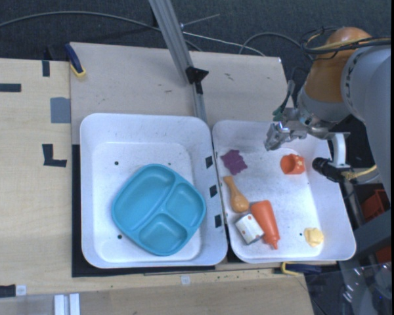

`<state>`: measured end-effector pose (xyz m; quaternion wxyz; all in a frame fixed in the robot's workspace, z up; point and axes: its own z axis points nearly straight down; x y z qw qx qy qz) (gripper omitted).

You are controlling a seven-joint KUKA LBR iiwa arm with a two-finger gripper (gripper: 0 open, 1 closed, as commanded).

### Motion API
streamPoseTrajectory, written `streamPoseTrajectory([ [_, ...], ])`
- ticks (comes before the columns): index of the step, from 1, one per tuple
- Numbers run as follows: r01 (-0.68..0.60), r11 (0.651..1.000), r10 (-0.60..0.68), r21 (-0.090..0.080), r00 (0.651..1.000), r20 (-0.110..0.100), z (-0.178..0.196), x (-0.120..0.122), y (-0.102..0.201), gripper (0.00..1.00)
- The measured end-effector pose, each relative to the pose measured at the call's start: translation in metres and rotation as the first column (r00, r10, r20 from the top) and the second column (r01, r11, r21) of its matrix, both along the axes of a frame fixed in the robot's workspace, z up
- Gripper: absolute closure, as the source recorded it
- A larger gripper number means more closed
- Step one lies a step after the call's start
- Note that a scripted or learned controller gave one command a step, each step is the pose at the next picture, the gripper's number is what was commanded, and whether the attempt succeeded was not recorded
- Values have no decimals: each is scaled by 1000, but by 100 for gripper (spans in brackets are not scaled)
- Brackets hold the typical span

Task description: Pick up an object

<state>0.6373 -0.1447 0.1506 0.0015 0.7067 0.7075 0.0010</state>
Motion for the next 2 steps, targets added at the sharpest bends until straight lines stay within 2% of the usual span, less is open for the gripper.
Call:
streamPoseTrajectory([
  [1, -1, 1000, 1, 0, 1000, 2, 62, 2, 7, 100],
  [2, -1, 1000, 1, 0, 1000, 1, 109, 3, 7, 100],
])
